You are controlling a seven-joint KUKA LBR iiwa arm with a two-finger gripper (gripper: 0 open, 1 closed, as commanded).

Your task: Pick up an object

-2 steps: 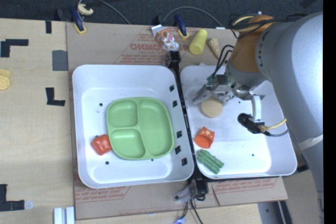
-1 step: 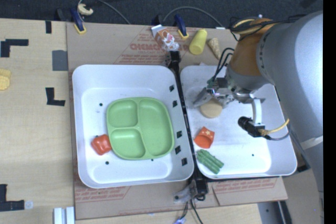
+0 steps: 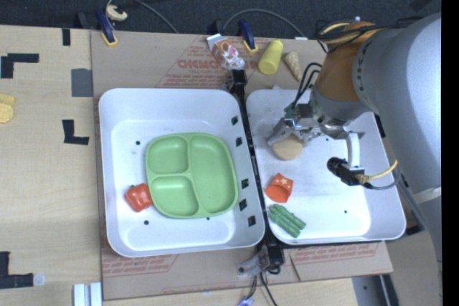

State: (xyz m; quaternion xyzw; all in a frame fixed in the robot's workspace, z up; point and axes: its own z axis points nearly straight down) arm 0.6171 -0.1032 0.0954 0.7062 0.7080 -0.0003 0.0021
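Observation:
In the right bin lie a beige rounded lump, an orange piece and a green ridged piece. My gripper hangs low over the beige lump's upper edge, touching or nearly touching it, and hides its top. The grey arm with its orange band reaches in from the right. The left bin holds a green divided plate, with a small red piece beside its lower left corner.
Behind the bins on the cardboard sit a yellow cylinder, a tan stick-like item and a small printed packet. A black fitting on a cable hangs over the right bin. Cables run along the back.

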